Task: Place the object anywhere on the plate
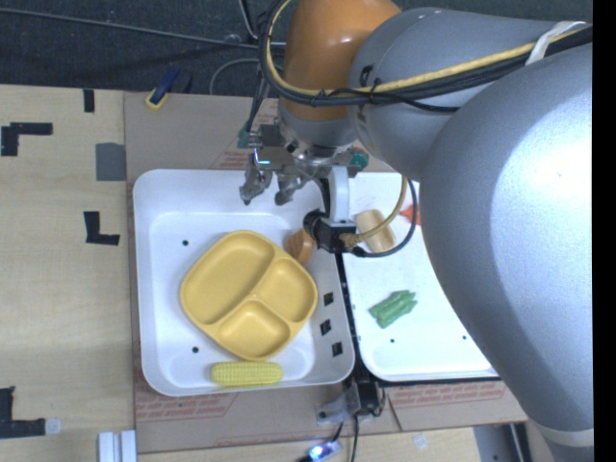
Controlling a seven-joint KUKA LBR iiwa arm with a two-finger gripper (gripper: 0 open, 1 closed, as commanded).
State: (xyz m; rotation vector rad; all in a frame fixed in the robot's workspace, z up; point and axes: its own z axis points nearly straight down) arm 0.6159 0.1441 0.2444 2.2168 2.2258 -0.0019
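A yellow three-compartment plate (248,292) lies in the left bin (159,258). A yellow corn cob (246,373) rests on the bin floor just in front of the plate. A small brown object (300,246) sits against the plate's far right rim. My gripper (266,192) hangs over the far part of the left bin, behind the plate, its fingers (248,192) apart with nothing between them.
The right bin (433,354) holds a green vegetable piece (393,307) and a tan object (373,231) near the divider, with a bit of red (412,215) behind it. The grey arm covers the right side of the view.
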